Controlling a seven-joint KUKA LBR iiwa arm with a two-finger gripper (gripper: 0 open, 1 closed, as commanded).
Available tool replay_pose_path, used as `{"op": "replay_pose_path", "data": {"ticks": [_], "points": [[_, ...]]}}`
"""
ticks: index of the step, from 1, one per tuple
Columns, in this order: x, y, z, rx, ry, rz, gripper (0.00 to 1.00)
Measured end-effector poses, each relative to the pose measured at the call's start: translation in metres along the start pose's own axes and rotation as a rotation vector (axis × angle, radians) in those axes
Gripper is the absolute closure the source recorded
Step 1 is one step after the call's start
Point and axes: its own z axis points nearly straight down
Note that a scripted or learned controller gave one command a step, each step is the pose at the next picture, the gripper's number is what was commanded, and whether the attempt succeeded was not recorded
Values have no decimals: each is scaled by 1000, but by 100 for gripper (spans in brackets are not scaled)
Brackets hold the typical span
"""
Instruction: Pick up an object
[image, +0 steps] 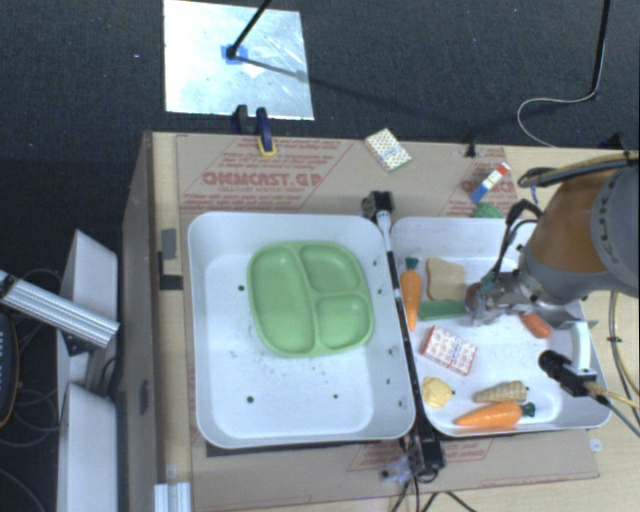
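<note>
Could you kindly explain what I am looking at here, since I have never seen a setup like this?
This is one photo from a camera fixed above a workbench, looking down at a slant. The grey machine with an orange band entering from the right is a robot arm; its gripper is low in the right white bin. That bin holds toy food: a carrot by the divider, a bread slice, a green piece beside the gripper, a red and white packet, a yellow piece, a cone and another carrot. The left white bin holds a green divided plate. I cannot tell whether the gripper has grasped anything; its job is to pick up an object.
</note>
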Motion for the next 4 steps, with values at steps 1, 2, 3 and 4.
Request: {"op": "replay_pose_path", "data": {"ticks": [1, 2, 3, 4], "points": [[0, 0, 0, 0, 0, 0, 0], [0, 1, -10, -2, 0, -2, 100], [0, 1, -10, -2, 0, -2, 0], [23, 52, 10, 1, 0, 0, 0]]}}
